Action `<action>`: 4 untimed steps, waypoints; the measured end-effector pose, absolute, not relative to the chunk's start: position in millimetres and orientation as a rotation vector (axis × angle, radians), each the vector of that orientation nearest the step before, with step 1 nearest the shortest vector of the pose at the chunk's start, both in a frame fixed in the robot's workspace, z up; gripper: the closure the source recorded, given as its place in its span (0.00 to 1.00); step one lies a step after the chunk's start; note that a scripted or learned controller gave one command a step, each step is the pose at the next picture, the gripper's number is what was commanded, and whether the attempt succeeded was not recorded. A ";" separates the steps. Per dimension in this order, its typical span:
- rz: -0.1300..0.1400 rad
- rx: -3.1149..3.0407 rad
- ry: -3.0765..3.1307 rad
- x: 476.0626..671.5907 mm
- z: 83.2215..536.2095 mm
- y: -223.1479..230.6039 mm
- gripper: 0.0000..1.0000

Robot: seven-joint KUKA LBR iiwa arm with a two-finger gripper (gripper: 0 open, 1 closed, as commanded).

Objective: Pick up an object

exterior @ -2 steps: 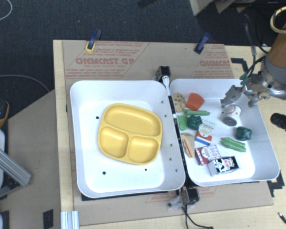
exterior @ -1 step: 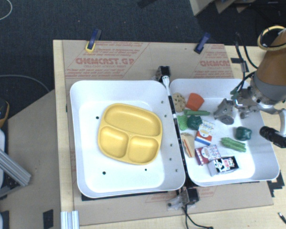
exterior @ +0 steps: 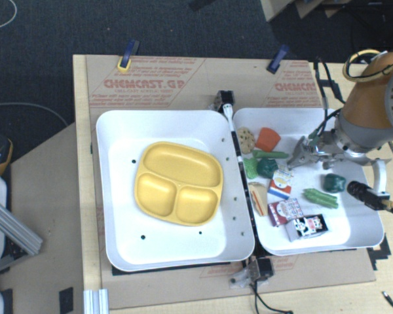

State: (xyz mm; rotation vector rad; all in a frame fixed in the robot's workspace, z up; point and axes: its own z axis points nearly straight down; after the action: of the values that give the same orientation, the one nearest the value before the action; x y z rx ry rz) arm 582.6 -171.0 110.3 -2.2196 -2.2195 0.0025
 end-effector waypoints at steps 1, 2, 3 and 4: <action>-0.004 -2.220 -2.220 585.0 88.6 -170.5 0.00; -0.016 -2.225 -2.226 587.8 102.0 -169.7 1.00; -0.003 -2.225 -2.226 596.6 149.3 -174.2 1.00; -0.003 -2.224 -2.227 600.5 196.5 -182.4 1.00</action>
State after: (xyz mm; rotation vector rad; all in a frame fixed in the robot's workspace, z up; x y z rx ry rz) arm 600.5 -182.4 196.5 -2.2243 -2.2271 -0.0032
